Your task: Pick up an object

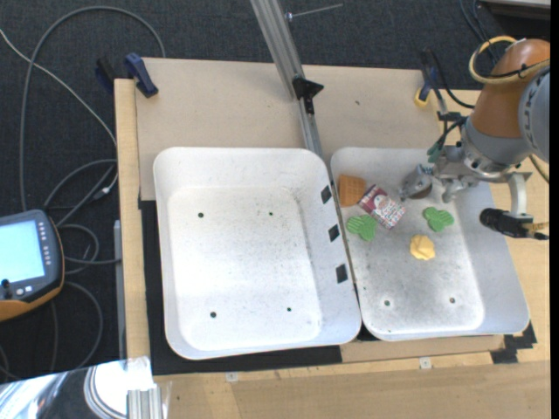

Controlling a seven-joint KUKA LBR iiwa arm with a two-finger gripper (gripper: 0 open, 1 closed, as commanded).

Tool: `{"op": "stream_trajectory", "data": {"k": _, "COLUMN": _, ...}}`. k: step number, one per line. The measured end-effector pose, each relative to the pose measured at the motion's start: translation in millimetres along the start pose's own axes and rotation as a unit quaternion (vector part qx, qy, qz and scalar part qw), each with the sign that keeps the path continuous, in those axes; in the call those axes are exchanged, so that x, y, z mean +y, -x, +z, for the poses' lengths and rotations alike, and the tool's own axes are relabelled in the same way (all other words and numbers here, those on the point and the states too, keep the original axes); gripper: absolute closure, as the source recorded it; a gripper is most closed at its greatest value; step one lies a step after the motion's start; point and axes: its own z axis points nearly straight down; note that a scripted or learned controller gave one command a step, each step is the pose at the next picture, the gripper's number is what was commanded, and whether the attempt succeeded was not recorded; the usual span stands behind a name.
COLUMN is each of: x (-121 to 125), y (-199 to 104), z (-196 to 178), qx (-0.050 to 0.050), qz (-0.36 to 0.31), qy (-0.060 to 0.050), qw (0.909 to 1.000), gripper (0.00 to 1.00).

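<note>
Nothing is lifted yet: the gripper (434, 184) hangs low in the right bin (489, 308), whether spread or closed I cannot tell, with the red-and-white packet (383, 206) just beside it and the green piece (438, 218) just below, so grasp and lift remain.

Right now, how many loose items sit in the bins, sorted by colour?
Green: 2, one near the divider, one by the gripper
Yellow: 1
Orange-brown: 1
Red-and-white packet: 1
Total: 5, all in the right bin
</note>
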Motion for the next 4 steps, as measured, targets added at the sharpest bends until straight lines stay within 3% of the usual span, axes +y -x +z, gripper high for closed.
{"op": "stream_trajectory", "data": {"k": 1, "x": 2.3, "y": -0.1, "z": -15.1, "qx": -0.001, "qz": -0.001, "qy": 0.004, "qw": 1.0, "gripper": 1.0}}
{"op": "stream_trajectory", "data": {"k": 4, "x": -5.9, "y": 5.9, "z": -171.0, "qx": -0.003, "qz": -0.001, "qy": 0.008, "qw": 1.0, "gripper": 1.0}}
